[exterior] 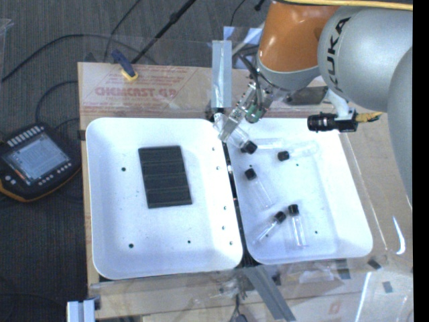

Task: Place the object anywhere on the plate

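A dark ribbed rectangular plate (165,176) lies flat in the left white bin (107,247). Several clear vials with black caps lie in the right bin (348,240), among them one (257,184) near the centre and a pair (295,225) toward the front. My gripper (236,125) hangs over the far left corner of the right bin, close to the divide between the bins. A clear vial with a black cap (249,147) lies right at its tip; whether it is held is hidden by the gripper body.
A metal upright post (222,72) stands just behind the gripper. A teach pendant (33,159) rests on the floor to the left. A black cable connector (332,122) sticks out from the arm over the right bin's far edge.
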Controlling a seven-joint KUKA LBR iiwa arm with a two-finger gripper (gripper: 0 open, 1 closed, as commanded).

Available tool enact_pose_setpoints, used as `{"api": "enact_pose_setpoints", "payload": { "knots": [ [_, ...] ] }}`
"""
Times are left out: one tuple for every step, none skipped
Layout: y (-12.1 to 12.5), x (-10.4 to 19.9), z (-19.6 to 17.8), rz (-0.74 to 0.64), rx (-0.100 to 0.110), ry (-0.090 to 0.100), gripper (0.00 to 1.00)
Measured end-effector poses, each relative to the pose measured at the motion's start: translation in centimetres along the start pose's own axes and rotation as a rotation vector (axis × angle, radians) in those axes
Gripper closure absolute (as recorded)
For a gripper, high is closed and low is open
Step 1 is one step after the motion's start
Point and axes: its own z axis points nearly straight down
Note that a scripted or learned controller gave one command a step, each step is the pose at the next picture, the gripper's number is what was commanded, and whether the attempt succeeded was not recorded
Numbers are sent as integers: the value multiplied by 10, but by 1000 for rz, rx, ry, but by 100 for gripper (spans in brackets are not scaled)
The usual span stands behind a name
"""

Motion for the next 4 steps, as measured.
{"api": "enact_pose_setpoints", "payload": {
  "knots": [
    [51, 12, -37, -443, -3, -1, 100],
    [100, 84, -91, -685, -3, -1, 100],
    [172, 118, -164, -537, -4, 0, 100],
    [180, 105, -184, -11, -1, -1, 100]
  ]
}}
